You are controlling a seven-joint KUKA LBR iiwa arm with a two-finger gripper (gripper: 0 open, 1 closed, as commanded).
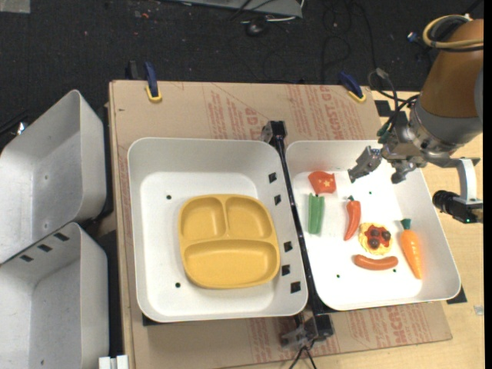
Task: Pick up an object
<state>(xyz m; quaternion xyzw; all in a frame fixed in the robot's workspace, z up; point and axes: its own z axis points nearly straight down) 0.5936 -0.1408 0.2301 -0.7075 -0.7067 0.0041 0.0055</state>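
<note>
The right bin (438, 283) holds several toy foods: a red pepper piece (323, 181), a green pod (316, 213), a red chilli (352, 217), a small pizza (376, 237), a sausage (375, 263) and a carrot (412, 252). My gripper (381, 167) hangs over the bin's upper right part, above and to the right of the red pepper piece. Its two dark fingers are spread apart with nothing between them.
The left bin (146, 206) holds a yellow divided plate (228, 241). A black divider with clips (288, 206) runs between the bins. Two spare white bins (46, 206) stand off the bench at the left. Cables trail near the arm at the right.
</note>
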